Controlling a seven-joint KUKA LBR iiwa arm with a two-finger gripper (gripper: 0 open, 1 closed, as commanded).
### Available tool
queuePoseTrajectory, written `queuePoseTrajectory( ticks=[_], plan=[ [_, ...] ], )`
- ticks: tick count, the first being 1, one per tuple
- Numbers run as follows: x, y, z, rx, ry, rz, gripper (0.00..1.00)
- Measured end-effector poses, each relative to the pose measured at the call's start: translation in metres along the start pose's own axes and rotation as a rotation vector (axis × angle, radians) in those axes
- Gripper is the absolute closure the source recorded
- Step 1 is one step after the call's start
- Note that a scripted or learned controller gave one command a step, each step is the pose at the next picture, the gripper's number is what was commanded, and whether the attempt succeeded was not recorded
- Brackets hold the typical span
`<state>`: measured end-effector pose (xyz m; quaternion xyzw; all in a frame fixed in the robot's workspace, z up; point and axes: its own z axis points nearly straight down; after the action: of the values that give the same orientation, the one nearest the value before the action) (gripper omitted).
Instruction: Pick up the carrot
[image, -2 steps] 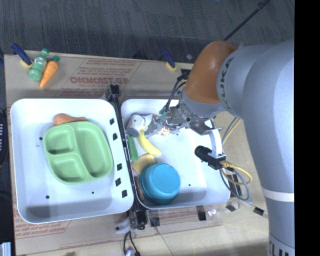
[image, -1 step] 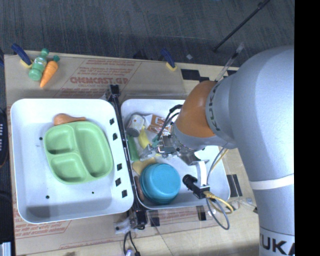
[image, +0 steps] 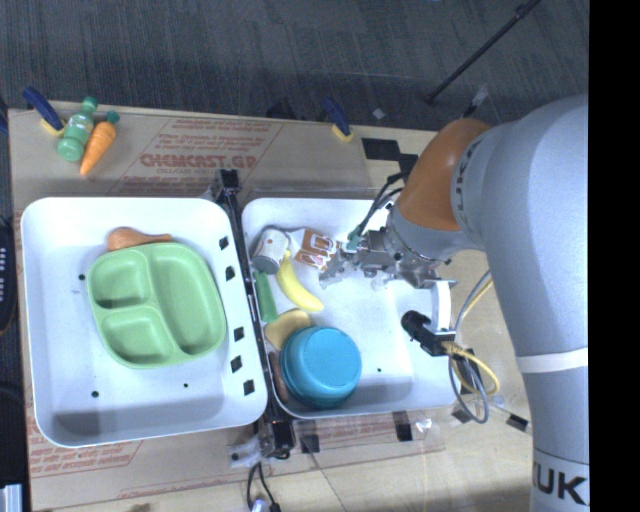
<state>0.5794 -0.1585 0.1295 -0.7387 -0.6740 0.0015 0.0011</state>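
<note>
An orange toy carrot (image: 97, 146) with a green top lies on the cardboard outside the bins, at the far left corner, beside a green bottle (image: 74, 135). Another orange piece (image: 135, 238) pokes out from behind the green divided plate (image: 155, 305) in the left bin; what it is I cannot tell. My gripper (image: 347, 260) hangs low in the right bin, just right of a yellow banana (image: 298, 286) and a brown-and-white packet (image: 316, 247), far from both orange things. Nothing orange is at the gripper.
The right bin (image: 400, 350) also holds a silver can (image: 268, 250), a green stick-like item (image: 264, 300), a yellowish piece (image: 287, 324) and a blue bowl (image: 321, 366) at its front. The arm's bulk covers the bench's right side. Blue clamps (image: 40, 108) sit along the far edge.
</note>
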Motion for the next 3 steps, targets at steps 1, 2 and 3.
queuePoseTrajectory(
  ticks=[1, 2, 3],
  plan=[
    [0.033, -0.077, -0.059, 0.004, 0.002, 0.198, 0.00],
    [0.058, -0.111, -0.013, 0.010, 0.003, 0.192, 0.00],
    [-0.019, -0.101, -0.091, -0.003, -0.001, 0.146, 0.00]
  ],
)
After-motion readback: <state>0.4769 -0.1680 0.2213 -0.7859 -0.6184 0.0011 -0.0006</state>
